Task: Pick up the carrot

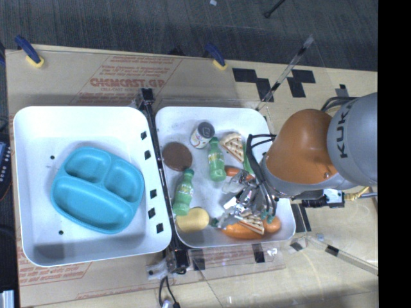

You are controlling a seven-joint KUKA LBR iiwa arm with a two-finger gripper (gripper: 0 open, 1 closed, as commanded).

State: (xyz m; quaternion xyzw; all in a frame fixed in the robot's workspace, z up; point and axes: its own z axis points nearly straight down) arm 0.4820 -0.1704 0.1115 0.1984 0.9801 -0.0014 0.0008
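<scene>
The carrot is seen lying at the near edge of the right bin, partly covered by a waffle-like piece. Right above it the gripper is lowered into the clutter; whether it is apart or together cannot be told. Just left, a yellow lemon-like item and a green bottle are found, a second bottle and a brown disc farther back. A blue divided tray is held in the left bin.
</scene>
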